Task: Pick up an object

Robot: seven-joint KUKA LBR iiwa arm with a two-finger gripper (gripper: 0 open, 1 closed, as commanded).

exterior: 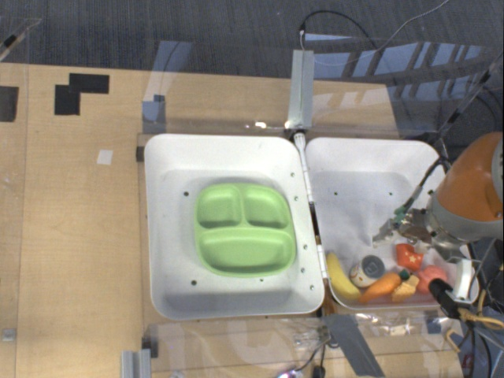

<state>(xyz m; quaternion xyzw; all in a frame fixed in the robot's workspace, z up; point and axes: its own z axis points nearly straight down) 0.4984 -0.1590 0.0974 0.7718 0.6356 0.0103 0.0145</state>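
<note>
Right now the gripper [409, 228] is hovering low in the right bin [354, 172]; whether it is gripping anything cannot be told. Just below it, a red tomato [408, 256], orange carrot [380, 287], curved yellow banana [339, 272] and small round can [367, 269] are clustering together. Leftward, a smooth green divided plate [244, 228] is sitting in the left bin [169, 211].

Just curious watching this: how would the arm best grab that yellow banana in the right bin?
Probably across the middle of the banana, coming straight down. It lies flat, curved along the right bin's left wall, so its narrow width suits two fingers. The can and carrot crowd its lower end, so higher up looks freer.
</note>
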